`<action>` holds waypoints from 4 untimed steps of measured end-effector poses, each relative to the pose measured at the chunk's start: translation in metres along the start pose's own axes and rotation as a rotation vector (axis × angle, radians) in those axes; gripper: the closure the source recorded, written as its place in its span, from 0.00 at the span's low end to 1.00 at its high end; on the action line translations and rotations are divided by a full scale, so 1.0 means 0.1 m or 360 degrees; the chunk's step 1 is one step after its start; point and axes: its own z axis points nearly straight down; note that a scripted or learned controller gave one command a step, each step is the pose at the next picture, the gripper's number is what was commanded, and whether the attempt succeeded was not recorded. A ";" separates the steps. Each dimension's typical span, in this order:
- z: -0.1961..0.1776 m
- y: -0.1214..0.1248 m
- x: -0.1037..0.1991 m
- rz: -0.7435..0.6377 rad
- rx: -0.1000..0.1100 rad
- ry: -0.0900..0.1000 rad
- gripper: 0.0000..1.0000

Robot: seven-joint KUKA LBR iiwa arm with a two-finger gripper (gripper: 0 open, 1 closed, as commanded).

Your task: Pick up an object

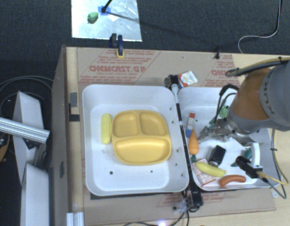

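From the camera view, your pincer (214,128) sits low in the right bin (201,98) — whether it's spread or pressed together, you cannot tell. The carrot (194,142) lies just left of it, the black block (217,154) just below, the banana (211,169) nearer the front.

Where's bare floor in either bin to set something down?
Left bin: bare strips all around the yellow tray and corn, widest in front. Right bin: bare at the far end; near end crowded with carrot, banana, sausage.

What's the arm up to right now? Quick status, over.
Gripper low in the right bin, nothing seen held. Carrot, banana, sausage lying loose nearby. Left bin: yellow tray, corn.
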 end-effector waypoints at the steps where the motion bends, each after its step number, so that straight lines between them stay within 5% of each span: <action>1: 0.00 0.62 -0.71 0.0000 -0.0002 0.0000 0.00; 2: -0.01 1.19 -0.98 -0.0006 -0.0002 0.0003 0.00; 3: 0.00 0.96 -0.56 -0.0007 -0.0001 0.0003 0.00; 4: 0.00 0.96 -0.56 -0.0006 -0.0001 0.0002 0.00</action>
